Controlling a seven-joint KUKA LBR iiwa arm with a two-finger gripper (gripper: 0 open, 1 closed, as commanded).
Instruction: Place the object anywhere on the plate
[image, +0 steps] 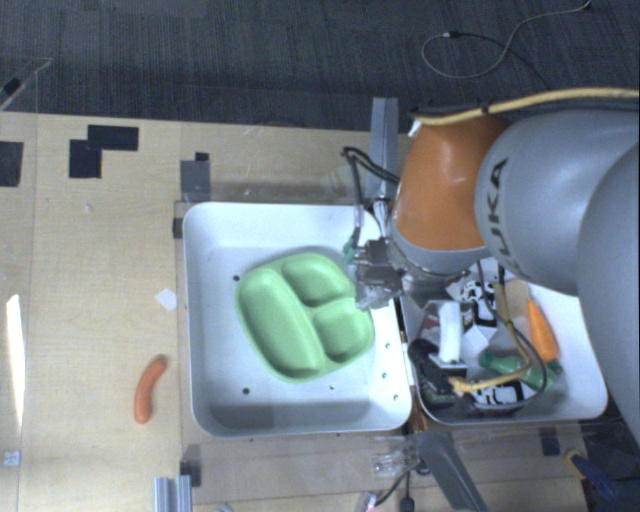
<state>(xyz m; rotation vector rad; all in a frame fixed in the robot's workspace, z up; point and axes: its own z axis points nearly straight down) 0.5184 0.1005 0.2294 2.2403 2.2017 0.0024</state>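
Note:
A light green plate (300, 315) with three compartments lies in the left white bin (215, 250), toward its right side. My gripper (374, 274) hangs at the plate's right rim, near the wall between the two bins, seen from above under the grey wrist and orange band (440, 190). Nothing shows on the plate. The right bin (585, 390) holds several small items: a white bottle (450, 332), an orange carrot-like piece (541, 332), a green piece (500, 362) and a yellow piece (480, 381). The arm hides much of that bin.
An orange sausage-shaped toy (149, 388) lies on the wooden bench left of the left bin. Black marks (100, 146) sit at the bench's far left. Cables (365, 175) run along the wrist above the left bin's back wall.

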